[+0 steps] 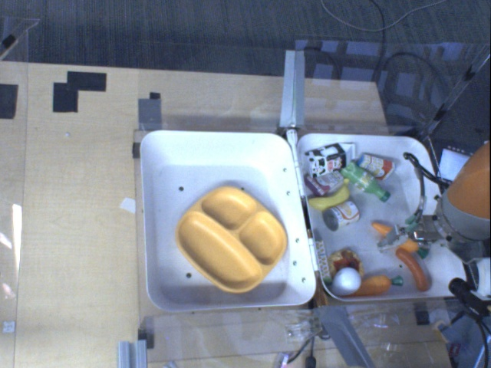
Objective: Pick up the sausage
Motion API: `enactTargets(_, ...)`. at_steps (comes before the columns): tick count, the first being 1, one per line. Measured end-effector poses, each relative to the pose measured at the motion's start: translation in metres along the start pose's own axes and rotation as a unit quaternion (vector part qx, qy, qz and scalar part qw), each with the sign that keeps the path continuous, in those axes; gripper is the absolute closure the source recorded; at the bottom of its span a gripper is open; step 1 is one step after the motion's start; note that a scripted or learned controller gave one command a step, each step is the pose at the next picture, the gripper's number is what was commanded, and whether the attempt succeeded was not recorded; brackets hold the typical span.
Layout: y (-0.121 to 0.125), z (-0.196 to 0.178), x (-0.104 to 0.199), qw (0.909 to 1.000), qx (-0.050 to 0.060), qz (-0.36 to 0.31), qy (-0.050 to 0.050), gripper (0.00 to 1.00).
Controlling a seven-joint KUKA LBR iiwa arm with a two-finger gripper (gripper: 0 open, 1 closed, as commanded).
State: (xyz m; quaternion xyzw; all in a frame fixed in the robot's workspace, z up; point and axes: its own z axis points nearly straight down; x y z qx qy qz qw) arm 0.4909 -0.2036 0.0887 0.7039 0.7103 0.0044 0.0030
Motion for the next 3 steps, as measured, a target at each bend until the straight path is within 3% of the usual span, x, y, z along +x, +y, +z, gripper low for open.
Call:
enactTargets(2, 0.0002, 0.0, 0.0002, 1.0, 0.0, 0.005, 0.0, 0.0)
enactTargets(3, 0.0014, -0.0001, 0.0064, 0.9905, -0.001, 0.137, 0.001, 0.0)
